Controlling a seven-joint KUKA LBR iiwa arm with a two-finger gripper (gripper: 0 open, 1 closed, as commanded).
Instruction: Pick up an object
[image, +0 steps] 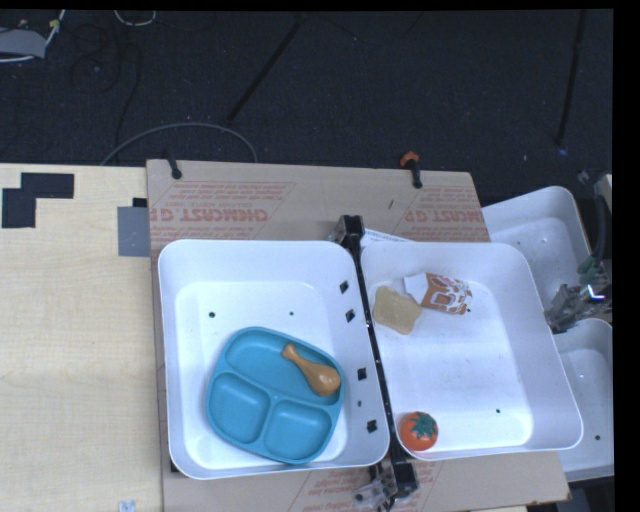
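The jaws cannot be read from this view: the gripper sits at the far right edge of the frame, a dark, blurred cluster of metal just outside the right bin's rim, and nothing can be made out between its tips. Going by size from there, the two shallow white bins lie side by side on a brown cardboard sheet printed with red lettering — the left bin to the left of centre, the right bin at centre right, their inner walls touching along a dark divider running down the middle. In the left bin, toward its lower half, rests a blue divided plate with three compartments, and a tan toy drumstick lies tilted across the plate's upper right compartment. In the right bin, near its upper left area, a pale beige block sits just beside a small white and orange packet — the two appear to touch at one corner. A small orange toy fruit with a green top sits in the lower left corner of the right bin, well apart from the gripper.
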